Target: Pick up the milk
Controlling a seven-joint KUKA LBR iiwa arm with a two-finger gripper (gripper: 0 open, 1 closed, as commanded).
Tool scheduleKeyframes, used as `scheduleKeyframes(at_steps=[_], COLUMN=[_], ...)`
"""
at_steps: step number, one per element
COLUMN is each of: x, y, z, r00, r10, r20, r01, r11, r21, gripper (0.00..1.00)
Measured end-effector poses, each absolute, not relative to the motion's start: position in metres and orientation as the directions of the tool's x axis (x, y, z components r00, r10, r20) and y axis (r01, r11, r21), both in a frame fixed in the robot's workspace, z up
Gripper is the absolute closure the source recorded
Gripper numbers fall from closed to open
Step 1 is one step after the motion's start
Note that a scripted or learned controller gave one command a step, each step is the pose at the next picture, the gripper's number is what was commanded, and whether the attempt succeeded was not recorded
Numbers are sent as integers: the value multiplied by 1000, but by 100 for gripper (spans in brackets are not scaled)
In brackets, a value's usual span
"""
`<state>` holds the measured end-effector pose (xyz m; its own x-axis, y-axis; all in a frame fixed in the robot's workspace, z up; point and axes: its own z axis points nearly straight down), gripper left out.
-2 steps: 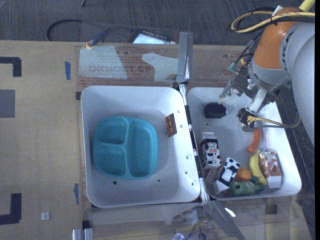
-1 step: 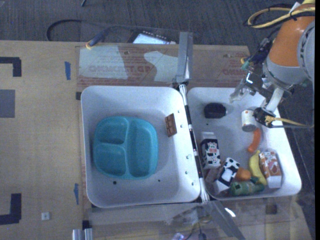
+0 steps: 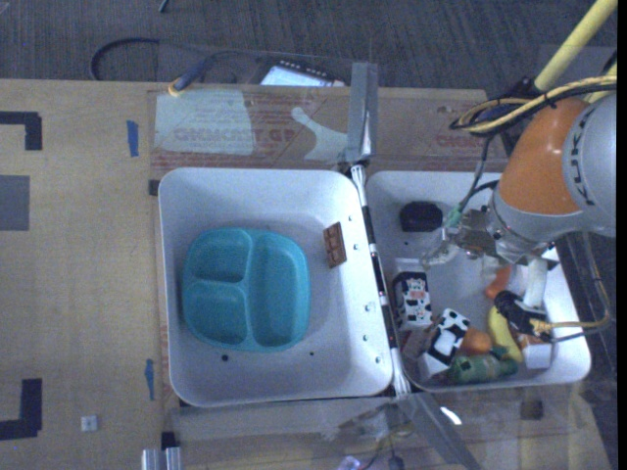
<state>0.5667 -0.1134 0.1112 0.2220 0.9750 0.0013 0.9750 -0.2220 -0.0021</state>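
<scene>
A small white carton with black cow spots, the milk (image 3: 412, 300), lies against the left wall of the right bin (image 3: 446, 192). A second cow-spotted box (image 3: 452, 333) sits just below and right of it. My gripper (image 3: 453, 242) hangs over the middle of the right bin, up and to the right of the milk and apart from it. The grey and orange arm (image 3: 549, 179) covers the bin's right side. Nothing shows in the gripper.
A black round object (image 3: 421, 215) lies at the back of the right bin. A banana (image 3: 507, 327), an orange piece (image 3: 477, 341) and a green item (image 3: 480, 368) crowd its front right. The left bin (image 3: 196, 189) holds a teal divided plate (image 3: 247, 289) and a brown bar (image 3: 335, 244).
</scene>
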Motion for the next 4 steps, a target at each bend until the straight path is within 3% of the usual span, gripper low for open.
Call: scheduleKeyframes(at_steps=[1,2,3,4], x=[567,506,479,480], y=[-114,-97,-52,-54], z=[121,88,184,196], r00=[224,461,591,160], r10=[975,888,807,987], r20=[2,4,-1,1], r01=[975,888,807,987], r11=[-224,-461,-591,-160], r21=[0,6,-2,-2], gripper=[100,100,100,100])
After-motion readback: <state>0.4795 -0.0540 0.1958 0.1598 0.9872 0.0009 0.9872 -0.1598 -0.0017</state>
